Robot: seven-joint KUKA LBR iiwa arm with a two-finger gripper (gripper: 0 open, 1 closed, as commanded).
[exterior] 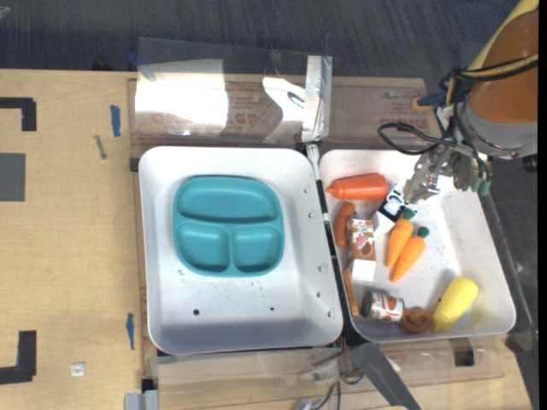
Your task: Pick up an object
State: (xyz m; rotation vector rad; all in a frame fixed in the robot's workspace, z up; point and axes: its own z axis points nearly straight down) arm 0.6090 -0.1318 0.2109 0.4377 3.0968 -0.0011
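The right bin [491, 229] holds several toy foods. A red-orange carrot [357, 186] lies at its back. Two orange carrots [404, 248] lie side by side in the middle. My gripper [420, 184] hangs over the back of this bin, just right of the red-orange carrot. A small black, white and blue object [393, 205] lies right below and left of its tip; whether they touch I cannot tell. Nothing is visibly lifted.
Also in the right bin: a brown sausage [343, 222], a small printed box [364, 237], a white block [365, 272], a can [384, 306], a brown piece [418, 320] and a yellow lemon [455, 301]. The left bin [162, 178] holds a teal divided plate [228, 223]. Cables [402, 135] trail behind the wrist.
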